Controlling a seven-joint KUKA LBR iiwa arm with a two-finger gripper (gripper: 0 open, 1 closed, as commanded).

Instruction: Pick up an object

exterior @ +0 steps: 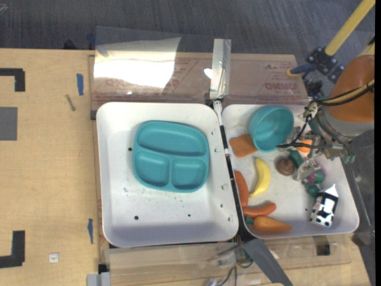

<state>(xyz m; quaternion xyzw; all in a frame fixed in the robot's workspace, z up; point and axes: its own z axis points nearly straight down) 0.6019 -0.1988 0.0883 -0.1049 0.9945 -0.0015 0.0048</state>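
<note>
Gripper (311,159) sits at right-centre of frame over the right bin (348,216); can't tell finger state, cables hide it. Teal bowl (271,128) upper left in that bin, w/ banana (261,177) below and a black-and-white cow toy (324,209) lower right. Teal divided plate (171,155) lies mid left bin (113,177).

My arm (351,109) is showing a broad orange band over a grey, rounded wrist section. Thin black cables are looping out from the wrist housing, with small orange and green bits showing among them. My gripper (309,159) is looking dark and cluttered, its shape hard to make out.
</note>
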